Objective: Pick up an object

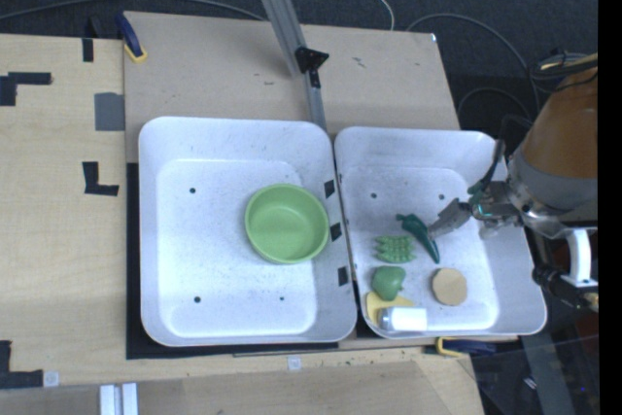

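My gripper reaches into the right bin from the right, low over its middle. Its tip is right beside the upper end of a dark green curved toy; whether they touch is unclear. Just left of that toy lies a light green comb-like piece. A green rounded lump and a tan round disc lie nearer the front. At the front wall a yellow and white item rests. Nothing shows held in the gripper.
A light green bowl sits upright in the left bin, near the shared wall. A grey pole slants down from the top toward the bins' divide. Cables lie on the dark floor behind.
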`<state>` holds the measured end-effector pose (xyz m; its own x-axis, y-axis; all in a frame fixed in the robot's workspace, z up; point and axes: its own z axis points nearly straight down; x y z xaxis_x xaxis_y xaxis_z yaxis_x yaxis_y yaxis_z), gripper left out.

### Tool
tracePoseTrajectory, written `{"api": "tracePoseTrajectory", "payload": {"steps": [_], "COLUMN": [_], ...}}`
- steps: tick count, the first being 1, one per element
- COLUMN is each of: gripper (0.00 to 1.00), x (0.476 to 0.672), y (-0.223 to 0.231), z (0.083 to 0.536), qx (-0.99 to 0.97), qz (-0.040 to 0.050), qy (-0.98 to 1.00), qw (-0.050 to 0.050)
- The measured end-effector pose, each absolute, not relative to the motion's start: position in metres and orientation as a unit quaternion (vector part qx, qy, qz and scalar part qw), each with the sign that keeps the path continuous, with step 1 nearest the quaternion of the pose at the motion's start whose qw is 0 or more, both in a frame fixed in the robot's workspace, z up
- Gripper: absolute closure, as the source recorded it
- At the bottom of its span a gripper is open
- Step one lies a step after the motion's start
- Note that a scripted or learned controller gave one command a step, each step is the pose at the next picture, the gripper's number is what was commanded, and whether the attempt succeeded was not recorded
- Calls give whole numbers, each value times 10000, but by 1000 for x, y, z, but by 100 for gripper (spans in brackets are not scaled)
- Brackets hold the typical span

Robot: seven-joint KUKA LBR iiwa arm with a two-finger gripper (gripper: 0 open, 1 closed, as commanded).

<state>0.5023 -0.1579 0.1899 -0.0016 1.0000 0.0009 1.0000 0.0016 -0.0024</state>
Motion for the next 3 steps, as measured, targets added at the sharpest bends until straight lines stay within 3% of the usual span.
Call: {"api": "tracePoseTrajectory", "payload": {"steps": [1,3], "gripper": [0,0], "x": [502,500], "y": [-158,-159], "z": [190,98], "qx": [-7066,-7074], "qz": [5,-7], "qy": [-7076,-7068], "qw": [11,-1]}}
